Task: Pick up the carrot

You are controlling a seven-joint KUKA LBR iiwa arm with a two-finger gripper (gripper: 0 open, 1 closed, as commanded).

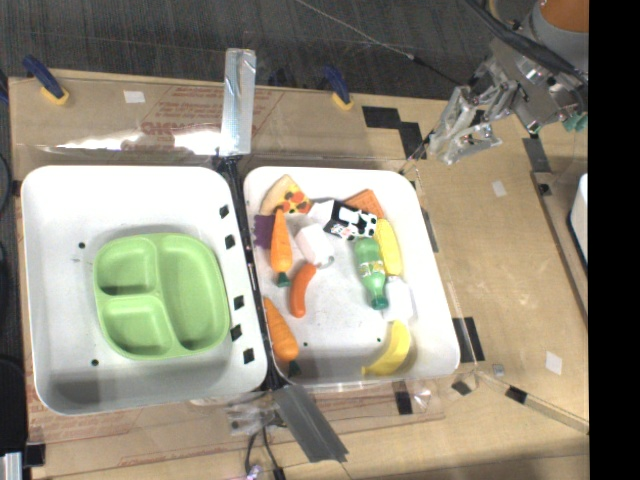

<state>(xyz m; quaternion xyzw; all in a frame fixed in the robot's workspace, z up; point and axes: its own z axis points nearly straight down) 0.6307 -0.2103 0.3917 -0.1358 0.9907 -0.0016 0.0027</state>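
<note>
Right bin (425,268): toy food in a loose heap. Two orange carrot-like pieces here. The carrot (281,244) lies near the bin's left wall, thick end up-frame beside the pizza slice (287,197), thin end pointing down toward a shorter orange-red piece (299,288) (looks like a sausage, not certain). A second orange piece (281,330) lies further down, pressed along the same wall; it could also pass for a carrot.

Handling, as a judgement: small plastic toy, light, stiff, smooth and tapered, so likely to slide out toward its thin end if pinched there. Best hold looks like across the thick middle, with the pinch crossing the long axis.

Room: a purple item (263,230) sits just left of the carrot against the wall, and a white piece (318,244) lies just to the right. Tight on both flanks; the wall side is the worse. Open floor shows in the bin's lower middle.

Tool (462,138): hangs over the worktop (520,268) up-right of the bin, well apart from the carrot, holding nothing; cannot tell how it is set from this slant
</note>
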